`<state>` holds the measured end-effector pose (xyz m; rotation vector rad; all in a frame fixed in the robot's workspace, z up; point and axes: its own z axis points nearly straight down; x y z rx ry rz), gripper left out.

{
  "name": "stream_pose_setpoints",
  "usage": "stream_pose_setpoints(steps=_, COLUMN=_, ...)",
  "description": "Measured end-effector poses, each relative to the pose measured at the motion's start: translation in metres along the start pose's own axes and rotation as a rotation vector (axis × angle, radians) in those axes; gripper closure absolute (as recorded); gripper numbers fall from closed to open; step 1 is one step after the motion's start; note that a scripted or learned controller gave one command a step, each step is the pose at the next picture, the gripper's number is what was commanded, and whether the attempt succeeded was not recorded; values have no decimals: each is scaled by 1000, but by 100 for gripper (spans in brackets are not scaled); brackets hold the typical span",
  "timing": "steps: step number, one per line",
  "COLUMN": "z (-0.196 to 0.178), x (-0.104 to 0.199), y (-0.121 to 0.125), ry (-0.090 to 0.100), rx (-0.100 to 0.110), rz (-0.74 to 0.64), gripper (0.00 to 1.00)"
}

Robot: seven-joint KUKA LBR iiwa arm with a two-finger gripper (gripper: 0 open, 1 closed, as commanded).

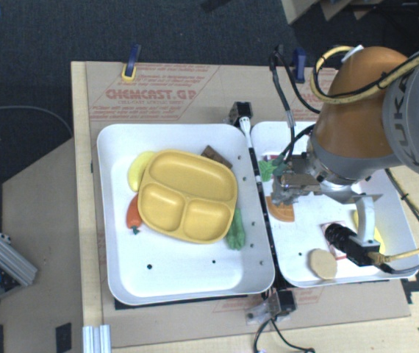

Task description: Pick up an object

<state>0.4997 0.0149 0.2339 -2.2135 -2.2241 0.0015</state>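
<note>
1. Claw (289, 188): low over the right bin (301, 237), near its 9 o'clock wall. I cannot tell how wide it is set, because the wrist masks it.
2. Orange piece (283, 212): just at the claw's 6 o'clock and the likeliest target. Nothing is seen held.
3. Step, judged: approach. The next move calls for centring on the piece, clear of the wall.
4. Green piece (267, 170): at the claw's 11 o'clock, partly covered.
5. Pale disc (323, 264): at 5 o'clock, apart.
6. Left bin (165, 267): a yellow tray (187, 197) overlaps small items, whose shapes are unclear.
</note>
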Motion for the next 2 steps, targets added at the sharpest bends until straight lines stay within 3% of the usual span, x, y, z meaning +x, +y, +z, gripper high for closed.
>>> stream_pose_setpoints(steps=1, z=19, x=-7, y=-2, ry=-2, rx=1, rz=6, gripper=100)
stream_pose_setpoints(steps=2, z=0, x=3, y=-2, ry=-2, rx=-7, rz=3, gripper=100)
